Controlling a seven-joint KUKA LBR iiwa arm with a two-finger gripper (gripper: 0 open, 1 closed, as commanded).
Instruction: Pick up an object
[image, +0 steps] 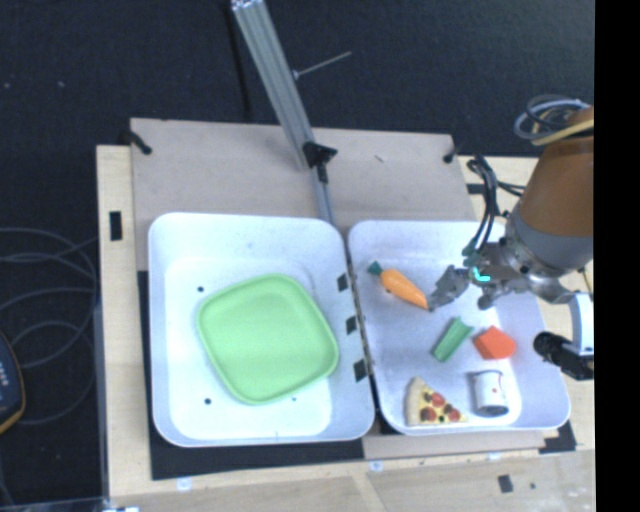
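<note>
A pale wooden bench (118, 300) stands on a dark floor, with loose cables (40, 270) lying off its left edge and a grey metal pole (280, 85) slanting up from the back edge between the two bins. The left bin (175, 240) holds a green plate (266, 338) at its middle. The right bin (400, 240) carries a carrot (401, 287) near its left wall, a green block (451, 339) at the centre, an orange block (494, 343) just right of it, a pizza slice (432, 403) at the front edge and a metal cup (488, 391) beside it. The gripper (447, 288) hangs just right of the carrot's tip; how its jaws stand I cannot tell. The arm (555, 205) leans in over the bin's right wall.
</note>
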